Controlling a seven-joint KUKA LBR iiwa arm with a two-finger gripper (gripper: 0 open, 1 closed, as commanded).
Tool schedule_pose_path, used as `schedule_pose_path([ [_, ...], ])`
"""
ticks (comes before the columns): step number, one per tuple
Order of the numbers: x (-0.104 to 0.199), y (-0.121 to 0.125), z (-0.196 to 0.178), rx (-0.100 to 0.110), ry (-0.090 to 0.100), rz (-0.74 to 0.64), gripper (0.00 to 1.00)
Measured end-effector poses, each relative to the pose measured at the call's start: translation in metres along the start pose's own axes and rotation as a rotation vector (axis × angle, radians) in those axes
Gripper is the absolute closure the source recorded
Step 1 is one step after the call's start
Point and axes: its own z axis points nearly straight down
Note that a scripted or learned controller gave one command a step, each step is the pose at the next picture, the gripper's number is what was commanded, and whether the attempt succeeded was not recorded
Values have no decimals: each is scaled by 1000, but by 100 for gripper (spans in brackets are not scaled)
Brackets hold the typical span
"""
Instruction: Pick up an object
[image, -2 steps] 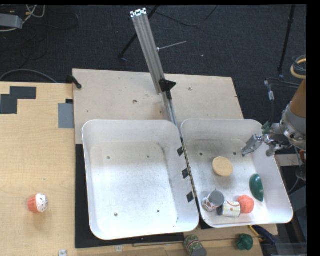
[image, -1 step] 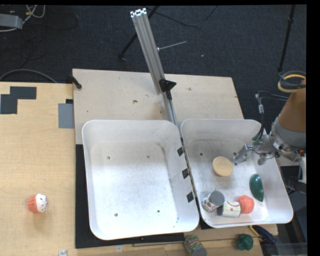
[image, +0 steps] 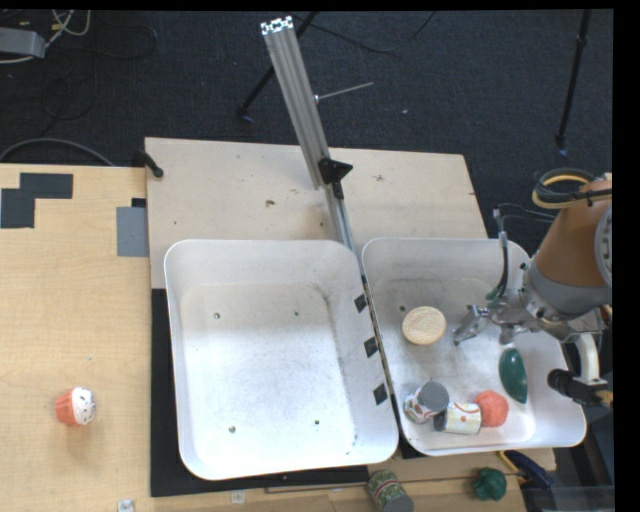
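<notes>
The right bin (image: 452, 258) holds a round tan disc (image: 424, 325), a dark green oblong piece (image: 513, 373), an orange-red ball (image: 492, 409), a white cup with red and yellow marks (image: 462, 418) and a small grey object (image: 432, 396). My gripper (image: 471, 325) hangs low over this bin, just right of the tan disc and up-left of the green piece. It stands open with nothing between its fingers. The arm, with its orange band (image: 572, 248), comes in from the right over the bin's edge.
The left bin (image: 262, 360) lies beside the right one, with a slanted aluminium rail (image: 305, 110) rising from the divide. A small orange and white toy (image: 76, 407) sits on the wooden bench at left. Two green items (image: 489, 484) lie below the right bin.
</notes>
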Motion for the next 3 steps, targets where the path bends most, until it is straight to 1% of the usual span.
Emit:
schedule_pose_path([
  [1,-1,1,-13,-4,-1,3,100],
  [2,0,2,-55,-9,-3,-2,100],
  [3,-4,5,-119,-12,-5,-1,100],
])
